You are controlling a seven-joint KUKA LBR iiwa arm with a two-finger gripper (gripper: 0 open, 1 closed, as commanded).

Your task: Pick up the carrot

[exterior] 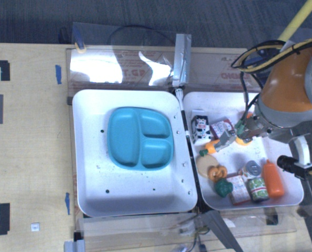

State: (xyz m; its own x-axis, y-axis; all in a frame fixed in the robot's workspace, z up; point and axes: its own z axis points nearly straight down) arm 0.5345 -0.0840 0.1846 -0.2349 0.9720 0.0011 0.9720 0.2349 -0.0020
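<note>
The carrot [273, 178] lies at the near right corner of the right bin [291, 200], just beside a green can [257, 189], while farther back the gripper [230, 136] hangs over the bin's middle, its grip impossible to tell

Pale, matt wood-grain surface [24, 156], blue tape scraps along its edge. Smooth white plastic in both bins, left bin [87, 156] faintly speckled, right bin [289, 196] semi-glossy. Matt turquoise plastic on the divided plate [140, 138]. Glossy clear sheet [119, 64] at the far edge, glaring with reflection over brown cardboard. Smooth, shiny orange plastic on the carrot [273, 178]. Glossy orange band [287, 91] on the arm. Printed label on the small can [257, 189].
</note>
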